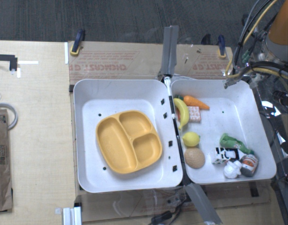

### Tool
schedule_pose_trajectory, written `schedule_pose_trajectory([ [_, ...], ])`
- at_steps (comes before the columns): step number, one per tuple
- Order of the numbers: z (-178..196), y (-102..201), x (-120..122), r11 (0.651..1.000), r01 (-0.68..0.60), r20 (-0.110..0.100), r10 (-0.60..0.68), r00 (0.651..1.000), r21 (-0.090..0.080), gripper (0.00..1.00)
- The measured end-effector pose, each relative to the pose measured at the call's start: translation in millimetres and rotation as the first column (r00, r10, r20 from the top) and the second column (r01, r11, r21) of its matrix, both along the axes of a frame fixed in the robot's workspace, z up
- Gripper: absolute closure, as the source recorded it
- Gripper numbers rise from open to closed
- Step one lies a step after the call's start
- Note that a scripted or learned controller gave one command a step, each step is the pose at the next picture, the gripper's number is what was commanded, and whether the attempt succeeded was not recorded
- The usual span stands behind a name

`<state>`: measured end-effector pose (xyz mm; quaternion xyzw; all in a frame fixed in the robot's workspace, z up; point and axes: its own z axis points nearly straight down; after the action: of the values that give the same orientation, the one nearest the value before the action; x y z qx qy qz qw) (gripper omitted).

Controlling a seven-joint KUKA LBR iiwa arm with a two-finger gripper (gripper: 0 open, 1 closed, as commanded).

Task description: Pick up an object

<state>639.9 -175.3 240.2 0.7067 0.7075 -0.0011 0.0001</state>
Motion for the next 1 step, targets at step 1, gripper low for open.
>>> schedule_pose_trajectory([
  [1, -83.9, 54.3, 6.5, 1.000, 0.005, 0.000, -0.005, 1.000, 0.000, 0.00],
])
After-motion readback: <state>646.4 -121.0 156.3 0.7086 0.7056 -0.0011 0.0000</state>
